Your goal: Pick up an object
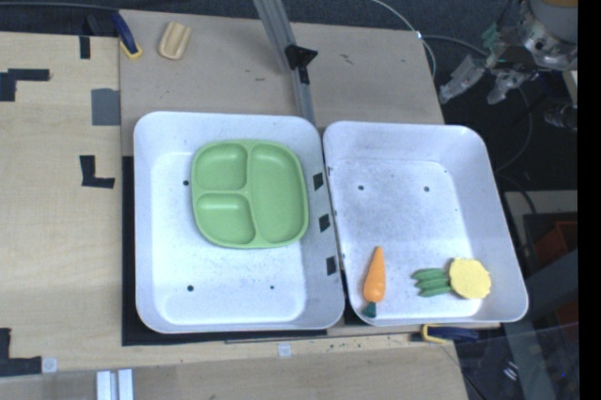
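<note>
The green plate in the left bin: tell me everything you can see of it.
The green plate is a pale green, rounded-square dish that looks like matte plastic. Raised ridges split it into three compartments: two smaller ones on the left side, one long one on the right. It lies flat and slightly rotated on the floor of the left bin, in the upper middle part. Nothing lies in it or touches it.

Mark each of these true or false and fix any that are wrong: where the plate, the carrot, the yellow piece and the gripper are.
1. The green divided plate lies in the left bin. True.
2. The carrot lies on the plate. False: it lies in the right bin, near its front edge.
3. The yellow piece sits beside the green pods. True.
4. The gripper hangs over the carrot. False: it is beyond the right bin's far right corner.
</note>
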`<state>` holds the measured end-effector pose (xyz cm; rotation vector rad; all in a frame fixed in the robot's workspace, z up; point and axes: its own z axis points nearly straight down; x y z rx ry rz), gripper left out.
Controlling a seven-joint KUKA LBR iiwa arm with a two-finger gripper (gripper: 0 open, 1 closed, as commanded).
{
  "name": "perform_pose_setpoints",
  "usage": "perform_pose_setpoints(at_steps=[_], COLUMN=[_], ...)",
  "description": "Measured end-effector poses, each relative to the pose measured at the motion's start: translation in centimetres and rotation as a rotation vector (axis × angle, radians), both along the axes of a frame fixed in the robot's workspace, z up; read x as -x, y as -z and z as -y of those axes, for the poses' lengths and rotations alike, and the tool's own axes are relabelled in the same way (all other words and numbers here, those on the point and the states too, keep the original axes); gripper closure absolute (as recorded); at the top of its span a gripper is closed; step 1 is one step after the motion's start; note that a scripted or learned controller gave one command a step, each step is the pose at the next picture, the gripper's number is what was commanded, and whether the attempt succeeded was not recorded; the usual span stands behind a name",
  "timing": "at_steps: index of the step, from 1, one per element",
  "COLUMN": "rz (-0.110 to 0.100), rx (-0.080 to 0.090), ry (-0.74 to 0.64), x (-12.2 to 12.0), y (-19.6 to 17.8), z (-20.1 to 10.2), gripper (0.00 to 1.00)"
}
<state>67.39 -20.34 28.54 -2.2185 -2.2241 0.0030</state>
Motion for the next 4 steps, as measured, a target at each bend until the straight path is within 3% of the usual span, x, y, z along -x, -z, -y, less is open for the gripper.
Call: perform_pose_setpoints(at_steps=[1, 3, 4], rz=[0.000, -0.005, -0.004], rx=[0.001, 0.000, -0.001], ry=[0.000, 0.001, 0.000], x=[0.0, 1.1, 0.3], y=[0.0, 9.3, 14.6], z=[0.0, 0.2, -0.4], gripper=[0.00, 0.00, 0.00])
